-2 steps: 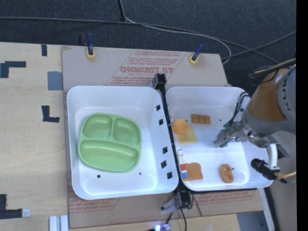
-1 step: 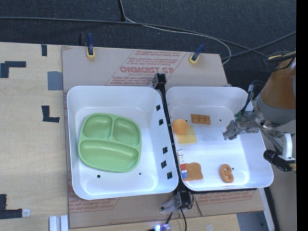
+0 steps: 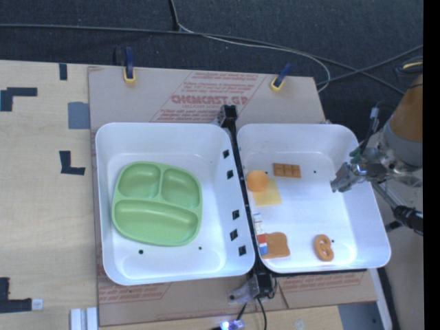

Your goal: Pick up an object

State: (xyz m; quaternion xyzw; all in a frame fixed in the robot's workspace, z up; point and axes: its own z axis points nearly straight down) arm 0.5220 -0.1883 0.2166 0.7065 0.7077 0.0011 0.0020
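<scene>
The right bin (image 3: 357,205) holds small toy foods. A pretzel (image 3: 323,247) lies near the front right corner, and it is the food closest to the arm's side. It looks light and hard, with holes and a bumpy edge, so it would likely be best pinched across its narrow middle. Toast (image 3: 276,245) lies to its left by the middle wall, partly over a small striped thing (image 3: 260,239) too small to name. Farther back sit an orange ball (image 3: 256,180) touching a yellow cheese slice (image 3: 268,194), and a brown waffle bar (image 3: 287,170) just behind them. The ball may roll away. The cheese is flat and thin, so it looks hard to get under. The gripper (image 3: 342,182) hangs at the right wall of this bin, well apart from every food, with nothing in it. Whether it is spread or pressed together cannot be told from here. The left bin (image 3: 106,205) holds a green plate (image 3: 157,203) with three parts. Both bins sit on a board (image 3: 206,95) held by clamps.
</scene>
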